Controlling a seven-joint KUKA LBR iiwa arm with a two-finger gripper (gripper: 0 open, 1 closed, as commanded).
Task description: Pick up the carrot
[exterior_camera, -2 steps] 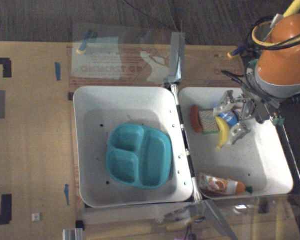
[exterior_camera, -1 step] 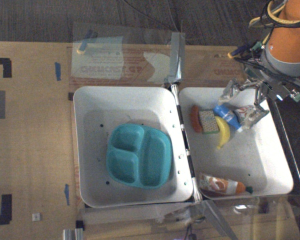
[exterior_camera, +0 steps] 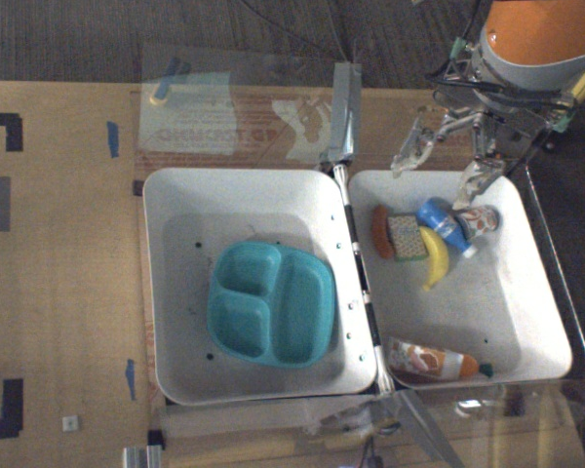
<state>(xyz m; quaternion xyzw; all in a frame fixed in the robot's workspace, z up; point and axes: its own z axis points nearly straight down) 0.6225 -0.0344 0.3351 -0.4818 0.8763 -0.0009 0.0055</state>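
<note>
The carrot (exterior_camera: 435, 362), orange with a green tip on its right, lies along the near wall of the right bin (exterior_camera: 526, 310). My gripper (exterior_camera: 440, 170) hangs over the far edge of that bin, well away from the carrot. Its two fingers (exterior_camera: 410, 150) are spread open with nothing between them. The right fingertip sits just above a red and white can (exterior_camera: 479, 221).
A cluster lies at the back of the right bin: a yellow banana (exterior_camera: 436, 257), a blue bottle (exterior_camera: 439, 218), a green and tan block (exterior_camera: 407, 237) and a reddish-brown piece (exterior_camera: 380, 232). The left bin (exterior_camera: 175, 213) holds a teal divided plate (exterior_camera: 272, 303).
</note>
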